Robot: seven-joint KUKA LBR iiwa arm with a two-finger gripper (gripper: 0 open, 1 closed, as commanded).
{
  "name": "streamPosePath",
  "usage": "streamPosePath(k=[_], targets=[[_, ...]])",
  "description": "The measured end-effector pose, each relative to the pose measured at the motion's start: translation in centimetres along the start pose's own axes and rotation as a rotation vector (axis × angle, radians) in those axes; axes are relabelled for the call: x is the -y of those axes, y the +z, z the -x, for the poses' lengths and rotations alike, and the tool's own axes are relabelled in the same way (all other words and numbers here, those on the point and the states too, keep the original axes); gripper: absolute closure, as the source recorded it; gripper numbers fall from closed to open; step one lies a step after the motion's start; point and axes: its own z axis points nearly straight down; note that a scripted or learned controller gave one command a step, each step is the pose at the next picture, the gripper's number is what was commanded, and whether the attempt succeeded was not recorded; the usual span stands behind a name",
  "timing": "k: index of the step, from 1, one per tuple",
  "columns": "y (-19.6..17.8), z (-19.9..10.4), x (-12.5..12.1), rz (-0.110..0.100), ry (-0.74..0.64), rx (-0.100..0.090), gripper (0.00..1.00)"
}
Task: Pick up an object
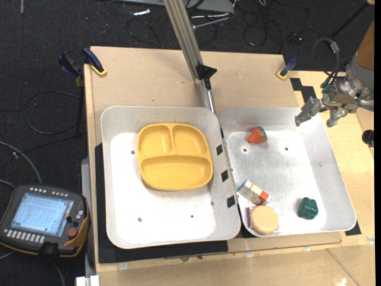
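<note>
In the right bin (297, 159) lie a red strawberry-like toy (257, 135) near the back, a small white and orange carton (253, 192) at the front left, a round tan bun-like piece (264, 220) in the front corner, and a dark green lump (308, 208) at the front right. My gripper (321, 115) hangs over the bin's back right edge with its two fingers spread apart and nothing between them. It stands well to the right of the red toy.
The left bin (119, 219) holds a yellow divided tray (175, 155). A slanted metal pole (186, 34) runs down to the gap between the bins. Blue and yellow clamps (94, 61) sit on the bench corners. A teach pendant (41, 218) lies at the lower left.
</note>
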Motion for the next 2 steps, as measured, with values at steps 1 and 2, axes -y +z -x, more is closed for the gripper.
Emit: streamPosePath(k=[1, 2], targets=[[0.0, 0.0, 0.0, 0.0, 0.0, 0.0, 0.0], [4.3, 0.0, 0.2, -0.003, 0.002, -0.001, 0.0]])
